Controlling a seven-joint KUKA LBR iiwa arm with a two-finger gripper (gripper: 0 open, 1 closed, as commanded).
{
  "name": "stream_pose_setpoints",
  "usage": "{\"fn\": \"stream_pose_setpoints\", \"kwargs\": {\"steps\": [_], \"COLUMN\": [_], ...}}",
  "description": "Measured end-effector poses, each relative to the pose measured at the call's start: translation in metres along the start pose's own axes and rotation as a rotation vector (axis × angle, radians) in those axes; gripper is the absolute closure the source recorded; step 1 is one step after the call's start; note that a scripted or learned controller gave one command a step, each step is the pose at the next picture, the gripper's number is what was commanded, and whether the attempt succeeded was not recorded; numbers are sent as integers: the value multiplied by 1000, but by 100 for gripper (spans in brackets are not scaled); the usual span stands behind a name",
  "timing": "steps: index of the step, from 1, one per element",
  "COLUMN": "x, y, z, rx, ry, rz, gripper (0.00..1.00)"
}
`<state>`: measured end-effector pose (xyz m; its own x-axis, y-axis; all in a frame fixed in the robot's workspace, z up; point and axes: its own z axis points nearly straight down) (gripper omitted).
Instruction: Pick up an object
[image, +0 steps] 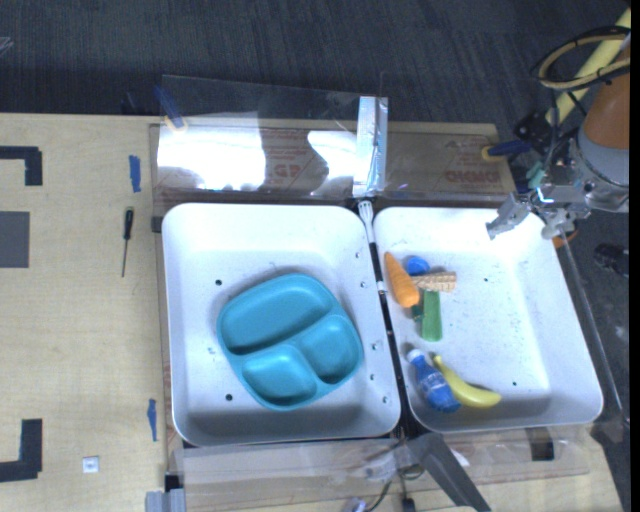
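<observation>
White bins sit on your wooden bench (70, 330); carrot (402, 282) and banana (468, 390) lie along the right bin's (560, 330) left edge. You see the gripper (530, 215) above its far-right corner.
</observation>
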<state>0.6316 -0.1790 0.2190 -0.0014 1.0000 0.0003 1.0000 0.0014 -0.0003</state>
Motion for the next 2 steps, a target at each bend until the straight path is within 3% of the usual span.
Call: {"fn": "stream_pose_setpoints", "kwargs": {"steps": [1,2], "x": [13,26], "y": [-6,9], "z": [-87,-46], "rx": [-9,4], "ry": [-2,0], "rz": [146,267], "gripper": [0,0]}}
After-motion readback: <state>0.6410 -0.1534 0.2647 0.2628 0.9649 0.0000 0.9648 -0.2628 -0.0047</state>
